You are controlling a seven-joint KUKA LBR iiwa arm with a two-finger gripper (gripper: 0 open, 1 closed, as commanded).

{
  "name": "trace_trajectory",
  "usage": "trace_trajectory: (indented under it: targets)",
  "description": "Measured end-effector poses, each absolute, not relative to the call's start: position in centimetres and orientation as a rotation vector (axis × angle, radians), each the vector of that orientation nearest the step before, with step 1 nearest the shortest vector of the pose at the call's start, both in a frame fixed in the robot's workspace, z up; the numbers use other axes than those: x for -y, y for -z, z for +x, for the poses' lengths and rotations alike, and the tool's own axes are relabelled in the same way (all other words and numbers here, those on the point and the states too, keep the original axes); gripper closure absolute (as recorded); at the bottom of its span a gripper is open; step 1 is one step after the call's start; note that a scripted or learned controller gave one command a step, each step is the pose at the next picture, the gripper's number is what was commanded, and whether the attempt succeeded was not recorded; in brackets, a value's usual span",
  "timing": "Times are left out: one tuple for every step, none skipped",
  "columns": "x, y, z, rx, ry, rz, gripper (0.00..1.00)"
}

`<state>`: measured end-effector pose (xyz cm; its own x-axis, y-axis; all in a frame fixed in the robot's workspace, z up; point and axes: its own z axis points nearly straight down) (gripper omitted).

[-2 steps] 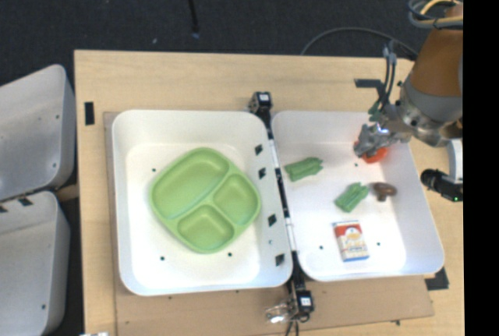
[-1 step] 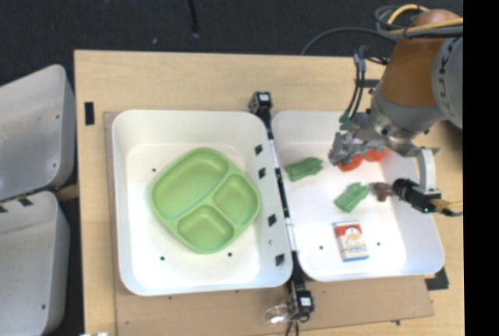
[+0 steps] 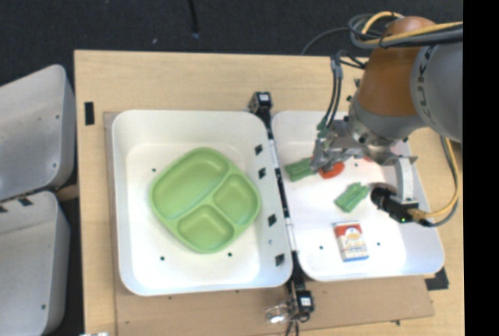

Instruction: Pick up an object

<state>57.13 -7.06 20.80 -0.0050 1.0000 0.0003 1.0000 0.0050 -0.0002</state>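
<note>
My gripper (image 3: 326, 160) reaches down into the right bin (image 3: 390, 260), near its left middle. A green block (image 3: 299, 169) lies just left of the gripper, touching or nearly touching it. A small red object (image 3: 334, 168) peeks out right under the gripper, partly hidden. A second green block (image 3: 351, 196) lies tilted in the bin's middle. A small box with a red and white label (image 3: 352, 241) sits toward the bin's front.
The left bin (image 3: 132, 249) holds a green divided plate (image 3: 205, 199) with three compartments. A raised divider with black clips (image 3: 274, 186) separates the two bins. The wooden bench (image 3: 187, 65) surrounds both bins.
</note>
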Motion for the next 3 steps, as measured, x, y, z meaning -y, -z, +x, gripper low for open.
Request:
trace_trajectory:
  targets:
    - [2.4, -22.4, 56.4, 2.23, 0.004, -2.214, 1.0]
    - [-2.3, -24.0, 54.6, 2.229, 0.002, -2.213, 1.0]
    - [-6.9, -23.5, 52.3, 2.227, 0.0, -2.213, 1.0]
